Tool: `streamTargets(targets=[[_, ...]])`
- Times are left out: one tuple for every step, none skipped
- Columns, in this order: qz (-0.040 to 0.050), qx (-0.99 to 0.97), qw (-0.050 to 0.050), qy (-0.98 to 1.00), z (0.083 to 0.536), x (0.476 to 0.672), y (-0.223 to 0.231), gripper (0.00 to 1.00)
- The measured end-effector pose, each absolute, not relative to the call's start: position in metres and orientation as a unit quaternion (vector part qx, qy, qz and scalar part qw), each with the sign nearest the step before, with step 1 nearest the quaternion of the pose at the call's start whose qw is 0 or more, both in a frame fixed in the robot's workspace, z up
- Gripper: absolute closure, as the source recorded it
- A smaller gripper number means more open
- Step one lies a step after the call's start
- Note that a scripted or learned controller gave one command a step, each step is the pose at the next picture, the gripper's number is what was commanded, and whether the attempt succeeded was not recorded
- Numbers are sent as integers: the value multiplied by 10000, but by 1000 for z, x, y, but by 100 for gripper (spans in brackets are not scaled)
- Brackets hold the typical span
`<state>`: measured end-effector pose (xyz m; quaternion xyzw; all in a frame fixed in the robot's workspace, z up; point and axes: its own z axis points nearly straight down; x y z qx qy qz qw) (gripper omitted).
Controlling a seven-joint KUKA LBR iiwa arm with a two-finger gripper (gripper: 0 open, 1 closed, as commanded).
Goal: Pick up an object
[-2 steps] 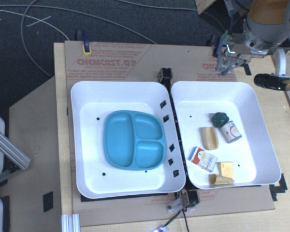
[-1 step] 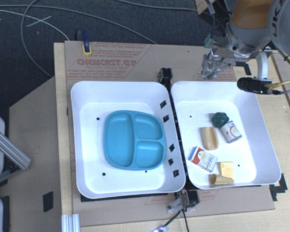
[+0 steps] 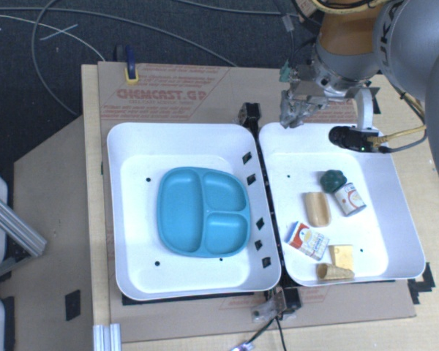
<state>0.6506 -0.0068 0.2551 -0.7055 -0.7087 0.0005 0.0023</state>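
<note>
My gripper (image 3: 295, 114) hangs over the far left corner of the right bin (image 3: 395, 196), with nothing visible between its fingers. Well below it in that bin lie a dark green lump (image 3: 332, 179), a small red and white packet (image 3: 350, 199), a tan bread-like piece (image 3: 317, 208), a red, white and blue carton (image 3: 307, 240) and a yellow block (image 3: 342, 255) with a brown piece (image 3: 333, 272) beside it.
The left bin (image 3: 124, 196) holds a blue divided plate (image 3: 203, 212). A row of black clips (image 3: 253, 196) runs along the wall between the bins. Brown cardboard (image 3: 168, 90) lies under both bins; cables cross the dark floor behind.
</note>
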Motion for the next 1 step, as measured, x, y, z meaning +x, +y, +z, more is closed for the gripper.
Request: streamTargets(targets=[[6, -7053, 20, -7089, 240, 652, 42, 100]])
